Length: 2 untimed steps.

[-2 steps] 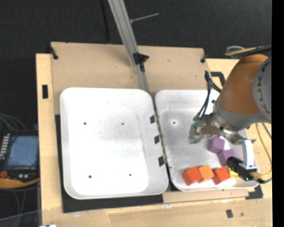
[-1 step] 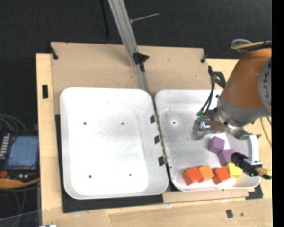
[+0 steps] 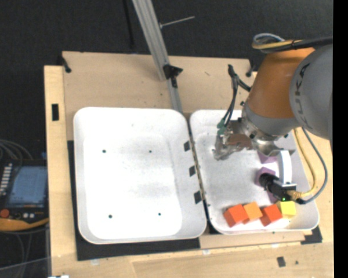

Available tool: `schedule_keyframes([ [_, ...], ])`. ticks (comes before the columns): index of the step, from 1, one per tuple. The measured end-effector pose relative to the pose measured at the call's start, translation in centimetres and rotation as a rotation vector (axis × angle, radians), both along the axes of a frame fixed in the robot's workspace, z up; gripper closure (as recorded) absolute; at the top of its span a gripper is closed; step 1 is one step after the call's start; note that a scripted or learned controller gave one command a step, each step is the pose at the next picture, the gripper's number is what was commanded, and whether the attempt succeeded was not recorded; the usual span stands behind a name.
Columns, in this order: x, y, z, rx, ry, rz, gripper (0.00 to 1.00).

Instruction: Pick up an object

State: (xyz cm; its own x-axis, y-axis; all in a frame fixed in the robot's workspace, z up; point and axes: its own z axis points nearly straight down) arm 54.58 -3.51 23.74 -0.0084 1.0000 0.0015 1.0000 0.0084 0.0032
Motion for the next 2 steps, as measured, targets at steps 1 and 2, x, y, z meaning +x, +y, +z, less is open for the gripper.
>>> schedule_keyframes([
  [1,2.0,5.0,1.0,0.000,0.000,0.000,1.00],
  [2,4.9,9.9,0.9,-0.001,0.001,-0.001,1.00],
])
